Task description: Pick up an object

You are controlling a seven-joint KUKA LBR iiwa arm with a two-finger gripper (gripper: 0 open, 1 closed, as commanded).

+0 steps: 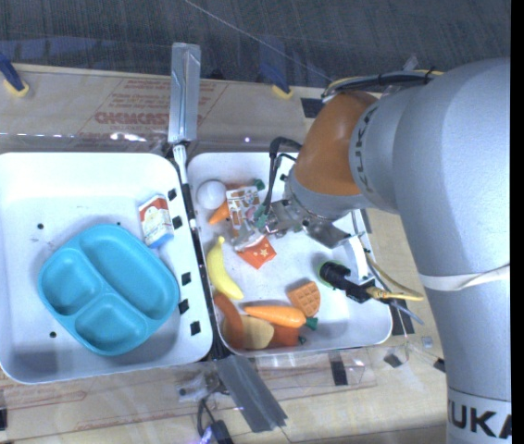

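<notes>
Orange packet (258,252) (banana (220,271) beside) lies under the end effector (246,218), whose opening I cannot tell.

Worktop (77,109): brown board with red print | left white bin (12,183) and right white bin (373,326) resting on it, touching side by side

This is a robotics lab test cell. A grey industrial arm (447,211) bearing KUKA lettering reaches over a plywood-topped surface (86,104) carrying two shallow white bins (3,183) clamped side by side. The bins hold toy food such as a plastic banana (220,271) and carrot (276,315), while grey carpet (77,17) lies beyond.
</notes>
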